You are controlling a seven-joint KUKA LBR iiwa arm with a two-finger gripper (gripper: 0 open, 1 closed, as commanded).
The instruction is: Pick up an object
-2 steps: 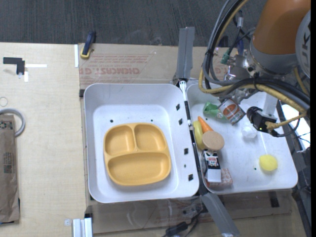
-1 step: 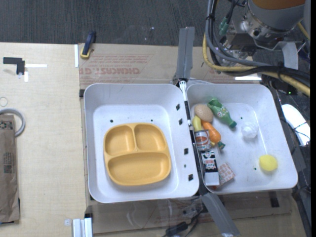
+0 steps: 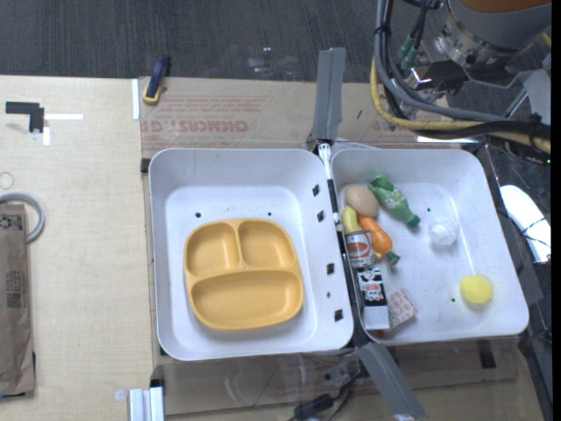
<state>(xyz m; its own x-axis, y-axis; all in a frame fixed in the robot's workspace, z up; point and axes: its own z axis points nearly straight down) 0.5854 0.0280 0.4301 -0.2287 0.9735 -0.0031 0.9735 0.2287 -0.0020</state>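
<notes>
Left bin (image 3: 166, 235): yellow tray (image 3: 243, 273); right bin (image 3: 491, 235): lemon (image 3: 476, 289), carrot (image 3: 375, 233).

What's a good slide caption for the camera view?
Arm raised above the right bin of small items, including a yellow ball and green bottle; yellow tray in the left bin.

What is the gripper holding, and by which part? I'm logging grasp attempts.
It cannot be told: the arm sits high at the top right, above the right bin, and no object appears lifted.
</notes>
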